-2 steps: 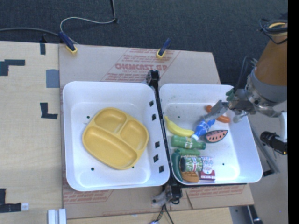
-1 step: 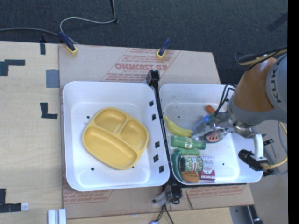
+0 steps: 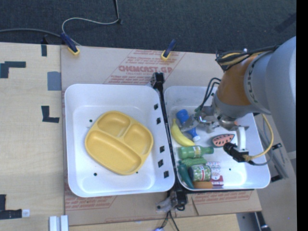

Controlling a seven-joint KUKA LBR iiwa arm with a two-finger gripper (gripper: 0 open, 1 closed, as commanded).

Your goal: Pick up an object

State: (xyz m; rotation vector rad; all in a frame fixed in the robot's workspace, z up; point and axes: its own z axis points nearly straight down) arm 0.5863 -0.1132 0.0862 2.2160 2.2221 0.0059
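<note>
At the near edge of the right bin [image 3: 260, 179], around 6 o'clock, lies a can [image 3: 201, 171] with a red-and-white packet [image 3: 215, 174] just beside it. Above them a green bottle [image 3: 195, 152] lies on its side, then a banana [image 3: 180, 134] and a blue object [image 3: 183, 116] toward 9 o'clock. A watermelon slice [image 3: 223, 139] sits near centre. The end effector [image 3: 208, 119] hangs over the bin's middle, near the blue object; whether it is wide or narrow cannot be told. The left bin [image 3: 77, 129] holds a yellow divided tray [image 3: 119, 141].
</note>
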